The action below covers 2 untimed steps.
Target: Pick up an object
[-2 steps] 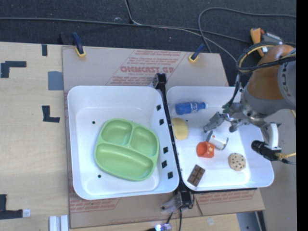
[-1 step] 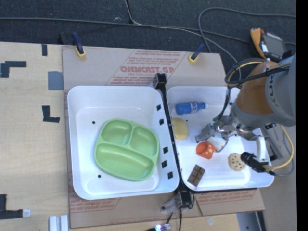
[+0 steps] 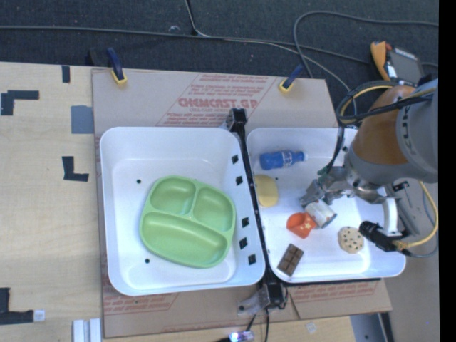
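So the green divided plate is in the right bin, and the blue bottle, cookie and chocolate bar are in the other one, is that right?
Not quite. The camera view shows the green divided plate in the left bin, not the right one. The blue bottle, cookie and chocolate bar do lie in the other bin, the right one.

I see a green tray (image 3: pixel 189 221) in the white left bin (image 3: pixel 114 191). The white right bin (image 3: pixel 377 262) has a blue bottle (image 3: pixel 281 159), pale yellow lump (image 3: pixel 267 189), red-orange piece (image 3: pixel 301 224), brown bar (image 3: pixel 290 259) and tan speckled cookie (image 3: pixel 350 239). Arm (image 3: pixel 399 137): grey, orange band.
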Motion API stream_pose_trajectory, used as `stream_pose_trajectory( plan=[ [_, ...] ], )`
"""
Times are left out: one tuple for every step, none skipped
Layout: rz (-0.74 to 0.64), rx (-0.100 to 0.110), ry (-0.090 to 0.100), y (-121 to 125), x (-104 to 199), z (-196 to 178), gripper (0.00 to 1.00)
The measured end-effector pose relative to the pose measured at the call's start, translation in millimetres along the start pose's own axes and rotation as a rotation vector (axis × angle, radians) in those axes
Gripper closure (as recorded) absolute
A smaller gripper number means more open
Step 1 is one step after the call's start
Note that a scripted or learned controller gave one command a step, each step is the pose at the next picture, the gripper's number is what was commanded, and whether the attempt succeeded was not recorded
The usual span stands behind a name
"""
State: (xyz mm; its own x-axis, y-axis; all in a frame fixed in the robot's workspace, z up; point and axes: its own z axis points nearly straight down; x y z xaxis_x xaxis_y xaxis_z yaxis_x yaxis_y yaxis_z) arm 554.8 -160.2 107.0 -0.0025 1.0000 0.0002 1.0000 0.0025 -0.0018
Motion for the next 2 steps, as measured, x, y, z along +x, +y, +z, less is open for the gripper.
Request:
stream_pose_trajectory(
  plan=[
    [0.000,-0.006,-0.001,5.0,4.7,-61.7,1.00],
    [0.001,-0.007,-0.003,9.7,-4.1,-119.6,1.00]
  ],
)
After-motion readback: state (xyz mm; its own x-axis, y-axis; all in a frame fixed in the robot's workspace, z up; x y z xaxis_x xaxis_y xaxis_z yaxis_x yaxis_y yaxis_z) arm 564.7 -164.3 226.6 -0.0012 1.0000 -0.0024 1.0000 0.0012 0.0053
